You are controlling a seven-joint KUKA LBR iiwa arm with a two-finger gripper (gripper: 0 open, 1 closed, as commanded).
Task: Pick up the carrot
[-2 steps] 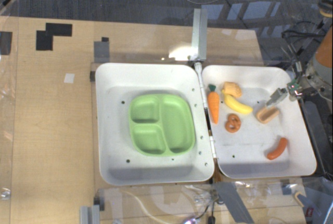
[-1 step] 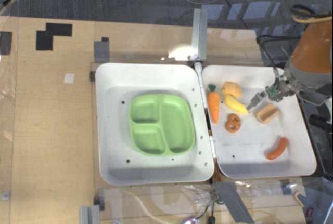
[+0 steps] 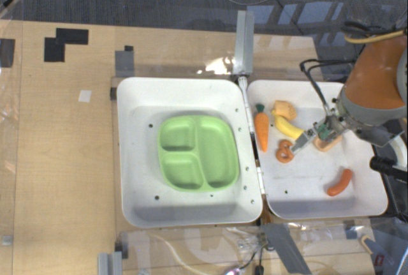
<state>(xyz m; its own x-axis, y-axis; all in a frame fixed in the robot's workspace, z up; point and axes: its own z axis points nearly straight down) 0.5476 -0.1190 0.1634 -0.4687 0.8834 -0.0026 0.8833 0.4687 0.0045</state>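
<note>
The carrot (image 3: 261,130) lies along the left wall of the right bin (image 3: 319,203), orange with its green top pointing to the back. My gripper (image 3: 311,137) hangs low over the middle of that bin, to the right of the carrot and apart from it. A yellow banana (image 3: 287,129) and a small brown ring-shaped piece (image 3: 284,151) lie between the gripper and the carrot. The gripper's tip sits close to the banana's right end.
An orange-yellow food piece (image 3: 284,109) rests at the back of the right bin, and a reddish sausage (image 3: 339,182) at its front right. A tan slice (image 3: 327,143) lies under the wrist. The left bin (image 3: 137,140) holds a green divided plate (image 3: 197,152).
</note>
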